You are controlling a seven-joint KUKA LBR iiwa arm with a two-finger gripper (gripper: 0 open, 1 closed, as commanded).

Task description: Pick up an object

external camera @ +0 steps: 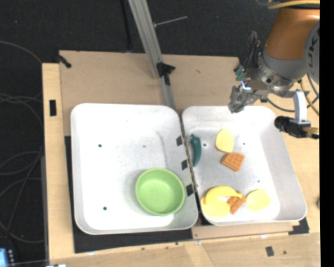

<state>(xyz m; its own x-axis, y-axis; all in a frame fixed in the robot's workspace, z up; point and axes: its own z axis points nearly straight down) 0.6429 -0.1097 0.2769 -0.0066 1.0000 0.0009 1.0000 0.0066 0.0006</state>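
Note:
My gripper (237, 104) hangs over the far edge of the right bin (278, 149), above and behind the objects. Whether anything sits between its fingers is too small to tell. In the right bin lie a yellow piece (225, 140), an orange waffle-like piece (232, 161), a teal object (195, 149) against the left wall, a large yellow object (218, 200) near the front, a small orange piece (235, 203) and another yellow piece (257, 199). A green bowl (160, 191) sits in the left bin (111, 149) at its front right.
A grey metal pole (149, 38) slants up from the gap between the bins at the back. The arm's orange band (289, 26) and cables occupy the upper right. The bench (206, 65) is bare brown board behind the bins.

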